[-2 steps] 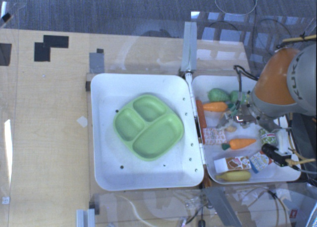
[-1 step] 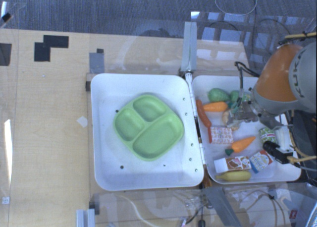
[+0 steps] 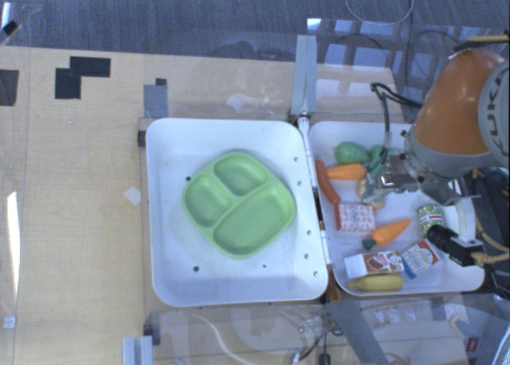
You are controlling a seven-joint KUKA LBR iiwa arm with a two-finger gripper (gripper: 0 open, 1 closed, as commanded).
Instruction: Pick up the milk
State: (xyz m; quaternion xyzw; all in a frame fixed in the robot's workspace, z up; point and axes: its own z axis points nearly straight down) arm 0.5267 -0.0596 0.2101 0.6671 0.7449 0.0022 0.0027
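Two white bins on the desk [image 3: 80,196]. Left bin [image 3: 171,276] holds a green divided plate [image 3: 239,204], three compartments, sitting roughly mid-bin. Right bin [image 3: 470,280] holds the food items.

Milk [image 3: 419,260]: small blue-and-white carton lying on its side near the right bin's front edge. Long axis runs diagonally, lower left to upper right; can't tell which end is the top. Just left of it, touching or nearly so, is a red-and-white carton [image 3: 381,263], also lying flat. A banana [image 3: 377,283] lies along the front wall, right beneath the red carton.

Other items: carrot [image 3: 389,233] mid-bin, tilted, tip toward upper right; second carrot [image 3: 346,171] near the back; green vegetable [image 3: 351,152] behind it; red chilli-like piece [image 3: 325,182] along the left wall; red-white packet [image 3: 355,217] in the middle; green-labelled can [image 3: 430,217] toward the right side.

End effector [image 3: 381,180] sits over the back-middle of the right bin, near the second carrot, well apart from the milk. Whether it's open or closed: cannot tell, too cluttered and small. Nothing visibly gripped.
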